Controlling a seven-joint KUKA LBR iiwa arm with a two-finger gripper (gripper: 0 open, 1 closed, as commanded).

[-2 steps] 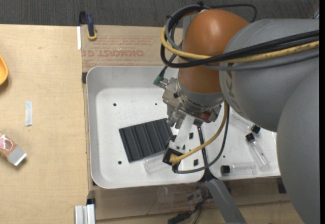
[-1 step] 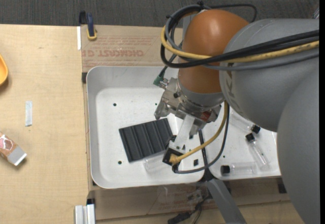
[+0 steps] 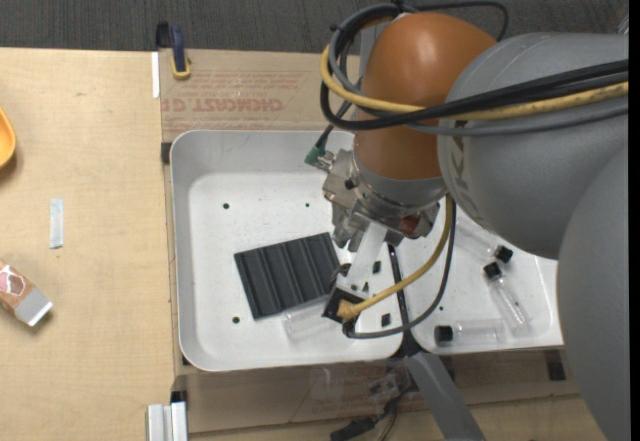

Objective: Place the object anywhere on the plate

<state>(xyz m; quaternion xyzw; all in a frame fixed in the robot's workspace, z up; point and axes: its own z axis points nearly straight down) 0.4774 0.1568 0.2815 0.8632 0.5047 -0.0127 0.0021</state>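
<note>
Pincer: your pincer hangs under the wrist, low over the right half of the left bin. You cannot tell whether it is spread, pressed together or pinching anything.
Arm: your grey arm reaches in from the pincer's right. The orange band sits right above the pincer, and the wrist points steeply down.
Plate: the ribbed dark plate lies flat on the bin floor just left of the pincer. You cannot tell whether its right edge touches the pincer.
Object: a small clear piece lies below and left of the pincer, at the plate's near right corner and off its ribs.
In the way: the arm's bulk hides much of the right bin.
Right of the pincer: two clear tubes with black caps lie on that bin's floor, one slanted and one near the front rim.
Far left of the pincer: out on the bench lie a pale strip and a small packet. An orange thing shows at the edge.
Behind the pincer: printed cardboard lies beyond the left bin.
</note>
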